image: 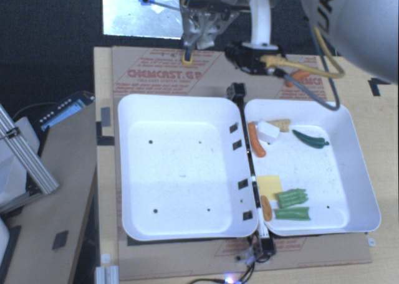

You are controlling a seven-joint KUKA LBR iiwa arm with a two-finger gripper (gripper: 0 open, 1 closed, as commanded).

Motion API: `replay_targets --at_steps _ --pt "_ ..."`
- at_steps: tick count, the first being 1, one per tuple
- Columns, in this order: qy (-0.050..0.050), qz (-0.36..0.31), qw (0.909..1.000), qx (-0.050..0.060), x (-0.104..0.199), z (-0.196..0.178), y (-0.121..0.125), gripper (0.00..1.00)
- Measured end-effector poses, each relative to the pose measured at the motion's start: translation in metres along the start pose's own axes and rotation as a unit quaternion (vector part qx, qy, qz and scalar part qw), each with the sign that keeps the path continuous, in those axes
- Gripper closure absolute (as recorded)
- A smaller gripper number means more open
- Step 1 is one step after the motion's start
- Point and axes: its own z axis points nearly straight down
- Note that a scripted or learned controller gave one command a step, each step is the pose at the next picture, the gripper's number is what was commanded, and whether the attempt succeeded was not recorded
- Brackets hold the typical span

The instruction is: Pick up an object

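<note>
My gripper hangs high over the cardboard behind the left bin, well away from both bins. A small yellow piece shows just under it; whether it is held or lies on the cardboard is unclear. The right bin holds an orange carrot, a white block, a pale yellow stick, a dark green pepper, a flat yellow square, a small orange piece and two green bean pods.
Both bins sit on a printed cardboard sheet. An orange item lies on the cardboard behind the right bin, beside the yellow cable. A metal rail and a blue-lit device stand off to the left.
</note>
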Motion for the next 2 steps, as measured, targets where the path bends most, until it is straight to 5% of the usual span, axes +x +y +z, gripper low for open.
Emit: replay_targets --at_steps 1,2 --pt "-0.002 0.004 1.0000 -0.001 -0.002 -0.011 0.061 1.00" --pt "-0.001 0.000 1.0000 0.003 0.001 -0.011 -0.055 1.00"
